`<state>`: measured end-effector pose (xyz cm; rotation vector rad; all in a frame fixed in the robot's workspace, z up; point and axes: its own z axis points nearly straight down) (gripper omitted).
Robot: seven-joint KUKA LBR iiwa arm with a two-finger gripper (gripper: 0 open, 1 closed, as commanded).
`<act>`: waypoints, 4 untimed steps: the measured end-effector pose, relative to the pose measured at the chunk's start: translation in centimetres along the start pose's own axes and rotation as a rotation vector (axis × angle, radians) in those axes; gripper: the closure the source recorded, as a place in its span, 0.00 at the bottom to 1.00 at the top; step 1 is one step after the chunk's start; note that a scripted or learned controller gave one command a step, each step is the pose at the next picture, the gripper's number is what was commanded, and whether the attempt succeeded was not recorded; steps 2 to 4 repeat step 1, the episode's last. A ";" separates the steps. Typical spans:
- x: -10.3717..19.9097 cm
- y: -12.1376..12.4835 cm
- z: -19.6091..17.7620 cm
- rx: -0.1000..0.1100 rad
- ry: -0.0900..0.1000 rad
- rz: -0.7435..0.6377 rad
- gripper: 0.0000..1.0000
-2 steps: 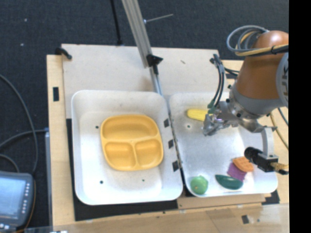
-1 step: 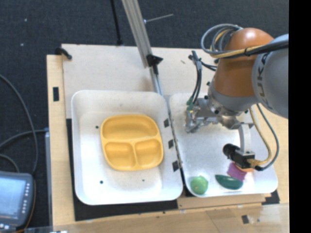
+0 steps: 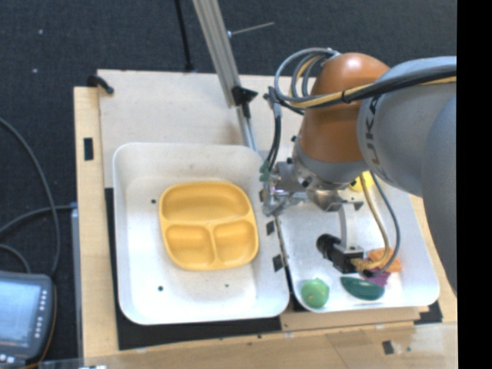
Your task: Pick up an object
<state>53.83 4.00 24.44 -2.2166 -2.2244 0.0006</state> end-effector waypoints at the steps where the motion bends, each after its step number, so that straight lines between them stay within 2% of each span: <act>1: 4.5 -0.6 0.1 0.000 0.001 -0.003 1.00; 4: 4.5 -0.6 0.1 0.000 0.001 -0.003 1.00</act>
